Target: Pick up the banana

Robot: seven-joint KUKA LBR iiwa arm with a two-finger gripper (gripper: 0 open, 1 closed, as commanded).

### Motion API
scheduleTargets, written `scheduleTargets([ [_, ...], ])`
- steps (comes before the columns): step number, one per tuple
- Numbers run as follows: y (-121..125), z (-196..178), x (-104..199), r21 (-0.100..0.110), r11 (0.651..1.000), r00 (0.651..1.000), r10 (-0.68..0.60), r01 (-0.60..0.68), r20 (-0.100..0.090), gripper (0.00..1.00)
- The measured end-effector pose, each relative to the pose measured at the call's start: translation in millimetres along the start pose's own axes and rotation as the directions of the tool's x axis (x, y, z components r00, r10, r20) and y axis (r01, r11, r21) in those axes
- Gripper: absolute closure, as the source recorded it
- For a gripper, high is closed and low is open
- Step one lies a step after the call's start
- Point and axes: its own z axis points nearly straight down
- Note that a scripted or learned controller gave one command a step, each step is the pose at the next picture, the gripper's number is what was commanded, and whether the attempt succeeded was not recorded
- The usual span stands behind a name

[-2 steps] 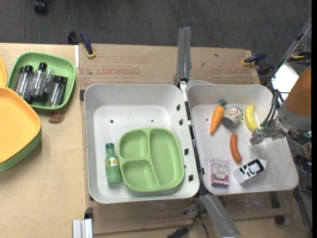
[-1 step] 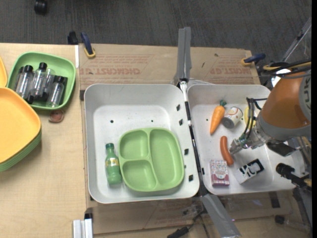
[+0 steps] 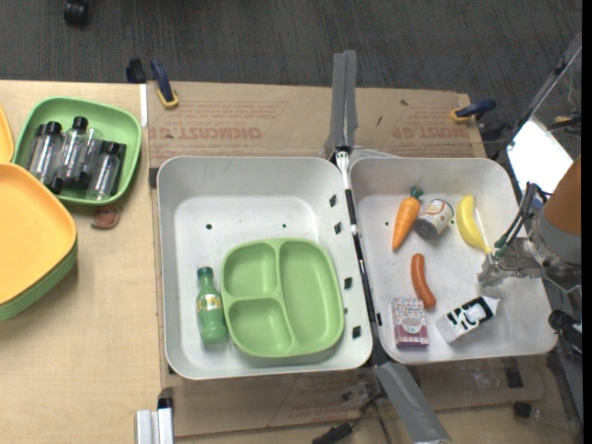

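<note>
**Pincer near banana, not yet grasping**

In the left bin (image 3: 176, 276) sit a bottle (image 3: 210, 306) and green tray (image 3: 280, 297). In the right bin (image 3: 370, 276), past the carrot (image 3: 404, 220), the banana (image 3: 472, 224) lies free. The pincer (image 3: 497, 271) hovers just beside it; I cannot tell its state. Approach step: next, centre over the banana and descend.

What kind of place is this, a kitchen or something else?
Probably a robot test lab, not a kitchen: two white bins on a cardboard-covered bench, toy food such as a banana, and a chair wheel on carpet.
</note>
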Motion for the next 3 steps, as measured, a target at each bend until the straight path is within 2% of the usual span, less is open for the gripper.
scheduleTargets([
  [1,15,0,63,0.002,0.987,0.987,-0.159,0.159,-0.002,1.0],
  [2,52,-27,11,0.001,0.985,0.985,0.175,-0.175,0.001,1.0],
  [3,17,1,69,0.003,1.0,1.0,0.02,-0.02,-0.002,1.0],
])
